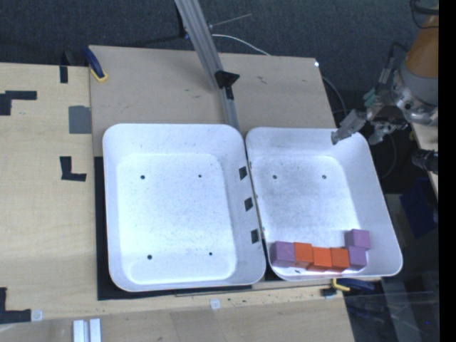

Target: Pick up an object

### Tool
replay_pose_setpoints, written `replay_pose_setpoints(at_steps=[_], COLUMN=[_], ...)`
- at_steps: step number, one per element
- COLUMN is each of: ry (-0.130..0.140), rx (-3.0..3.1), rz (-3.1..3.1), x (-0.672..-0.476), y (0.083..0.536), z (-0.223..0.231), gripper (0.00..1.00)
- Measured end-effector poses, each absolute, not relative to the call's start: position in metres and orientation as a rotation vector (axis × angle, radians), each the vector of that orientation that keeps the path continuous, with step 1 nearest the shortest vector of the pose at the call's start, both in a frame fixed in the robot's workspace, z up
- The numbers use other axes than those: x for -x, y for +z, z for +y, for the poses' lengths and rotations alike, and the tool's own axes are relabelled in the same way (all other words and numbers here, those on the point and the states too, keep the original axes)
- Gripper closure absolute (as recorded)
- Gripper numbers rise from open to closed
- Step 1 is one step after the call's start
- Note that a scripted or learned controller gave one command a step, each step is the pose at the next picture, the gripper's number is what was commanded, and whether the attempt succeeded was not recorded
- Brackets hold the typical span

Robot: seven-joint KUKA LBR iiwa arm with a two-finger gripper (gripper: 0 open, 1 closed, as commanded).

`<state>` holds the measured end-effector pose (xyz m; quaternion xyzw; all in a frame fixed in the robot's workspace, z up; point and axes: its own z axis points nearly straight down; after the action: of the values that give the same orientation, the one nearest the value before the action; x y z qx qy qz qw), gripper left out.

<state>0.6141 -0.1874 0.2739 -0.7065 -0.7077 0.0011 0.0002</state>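
Several small blocks lie in a row along the front wall of the right bin [370,169]. A purple block [283,251] is at the row's left end, orange blocks [322,256] fill the middle, and two purple blocks [358,239] sit at the right end, by the corner. My gripper [360,132] hangs over the back right corner of this bin, far from the blocks. It is open with nothing between its fingers. The grey arm with its orange band [425,54] comes in from the upper right.
The left bin [114,191] stands beside the right one. A slanted metal post [203,41] rises behind the gap between the bins. Black clips [248,204] sit on the shared rims. Blue-yellow clamps lie at the bench's back left [96,66] and front right [349,285].
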Motion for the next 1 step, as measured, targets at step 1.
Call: replay_pose_setpoints(at_steps=[1], ry=[0.002], rx=[2.214], rz=[-2.226], x=[-0.6678], y=[0.2402], z=[-0.1554], gripper=[0.0])
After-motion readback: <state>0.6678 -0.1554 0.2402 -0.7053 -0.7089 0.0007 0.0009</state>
